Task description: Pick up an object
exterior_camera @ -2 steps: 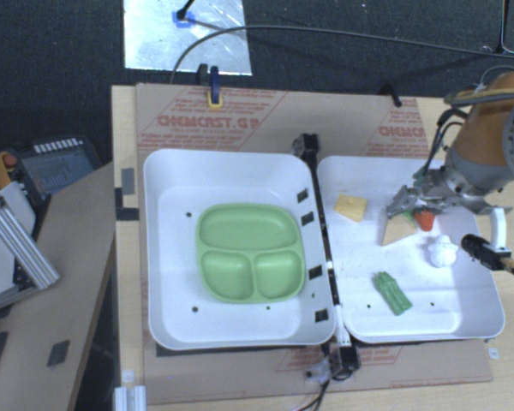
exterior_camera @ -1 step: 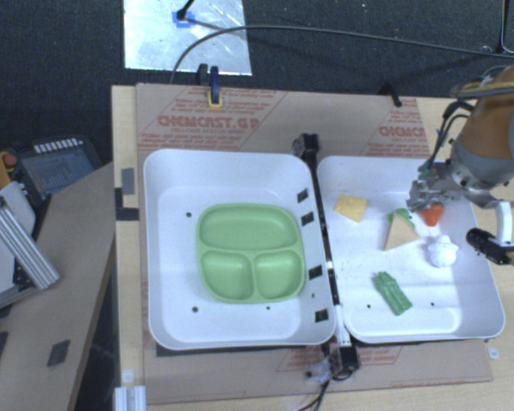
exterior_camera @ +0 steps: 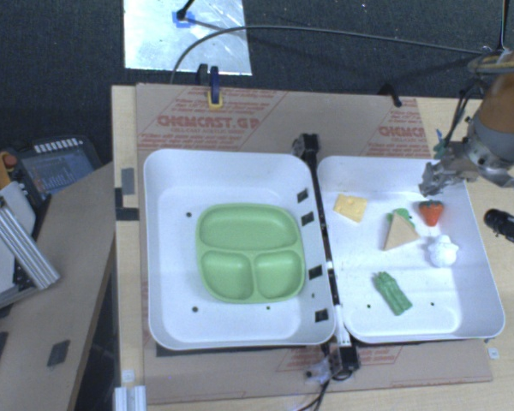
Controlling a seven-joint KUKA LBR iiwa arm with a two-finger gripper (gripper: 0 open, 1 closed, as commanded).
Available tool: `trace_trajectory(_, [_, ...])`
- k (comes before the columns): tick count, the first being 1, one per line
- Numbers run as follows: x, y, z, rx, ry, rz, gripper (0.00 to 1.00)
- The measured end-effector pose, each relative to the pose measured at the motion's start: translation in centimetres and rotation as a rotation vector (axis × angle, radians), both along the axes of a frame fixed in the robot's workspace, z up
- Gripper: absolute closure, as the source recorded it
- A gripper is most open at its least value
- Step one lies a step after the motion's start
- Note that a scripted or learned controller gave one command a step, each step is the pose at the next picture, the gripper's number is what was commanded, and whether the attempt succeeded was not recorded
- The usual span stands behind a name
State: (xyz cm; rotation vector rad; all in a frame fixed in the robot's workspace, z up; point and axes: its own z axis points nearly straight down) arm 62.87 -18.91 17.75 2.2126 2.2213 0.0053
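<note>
The counter point(exterior_camera: 128, 255) carries two shallow white bins side by side on a brown board; the left bin point(exterior_camera: 167, 187) holds a green divided plate point(exterior_camera: 248, 251) with three compartments, lying flat near its middle; the right bin point(exterior_camera: 471, 315) holds the small things, well apart from one another: a tan wedge point(exterior_camera: 400, 232) near the centre, a yellow block point(exterior_camera: 351, 207) toward the upper left, a green ridged piece point(exterior_camera: 392, 292) lower down, a white lump point(exterior_camera: 444, 251) at the right, and a red and orange piece point(exterior_camera: 432, 212) just above it; the grey arm point(exterior_camera: 501, 135) reaches in from the right over the bin's far corner; its gripper point(exterior_camera: 432, 181) hangs just above the red piece, whether spread or pressed together I cannot tell.
</note>
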Motion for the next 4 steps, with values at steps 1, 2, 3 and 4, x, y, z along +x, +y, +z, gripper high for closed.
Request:
trace_trajectory(1, [0.4,-0.2,6.6,-0.001,-0.003,0.001,1.00])
trace_trajectory(2, [0.5,-0.2,7.4,0.001,0.003,0.001,1.00])
trace_trajectory(3, [0.0,6.2,7.1,0.004,0.006,0.006,1.00])
trace_trajectory(4, [0.4,11.7,6.9,0.004,0.006,0.006,1.00])
